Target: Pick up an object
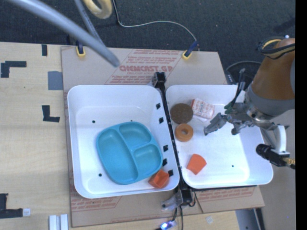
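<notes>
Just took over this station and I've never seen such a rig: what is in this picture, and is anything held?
One camera looks down at a slant on two white bins. The grey arm reaches in from the right; its two-finger gripper hangs over the right bin, fingers apart, with nothing between them. That bin holds a brown disc, a tan ring, an orange block and a small packet. The left bin holds a blue divided tray and an orange piece.
</notes>
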You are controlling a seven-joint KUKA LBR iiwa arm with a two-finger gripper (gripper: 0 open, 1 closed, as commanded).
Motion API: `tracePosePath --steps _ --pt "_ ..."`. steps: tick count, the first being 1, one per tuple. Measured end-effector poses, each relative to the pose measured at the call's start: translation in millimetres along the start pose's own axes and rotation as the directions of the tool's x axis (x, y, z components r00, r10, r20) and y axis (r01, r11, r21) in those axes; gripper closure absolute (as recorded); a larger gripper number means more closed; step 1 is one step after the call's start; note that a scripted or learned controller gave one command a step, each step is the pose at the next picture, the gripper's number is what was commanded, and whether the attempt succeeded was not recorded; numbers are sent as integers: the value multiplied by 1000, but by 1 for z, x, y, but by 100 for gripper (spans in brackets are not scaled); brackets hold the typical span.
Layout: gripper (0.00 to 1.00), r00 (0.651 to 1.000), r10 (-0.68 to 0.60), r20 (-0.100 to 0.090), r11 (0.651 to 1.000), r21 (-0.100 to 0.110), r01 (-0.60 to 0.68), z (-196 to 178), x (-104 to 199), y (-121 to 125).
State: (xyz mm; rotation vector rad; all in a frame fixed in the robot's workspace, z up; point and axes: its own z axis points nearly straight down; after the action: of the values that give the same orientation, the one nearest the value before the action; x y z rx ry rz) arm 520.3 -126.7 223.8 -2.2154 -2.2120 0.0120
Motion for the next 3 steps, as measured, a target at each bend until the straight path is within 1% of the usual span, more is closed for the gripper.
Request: tracePosePath --steps 1,2,3 --pt "0 1000 -3 2 1000 -11 3 -6 0 2" --pt "0 1000 -3 1 1000 -6 3 47 9 8" --pt "0 1000 -1 2 1000 -5 1 101 2 0"
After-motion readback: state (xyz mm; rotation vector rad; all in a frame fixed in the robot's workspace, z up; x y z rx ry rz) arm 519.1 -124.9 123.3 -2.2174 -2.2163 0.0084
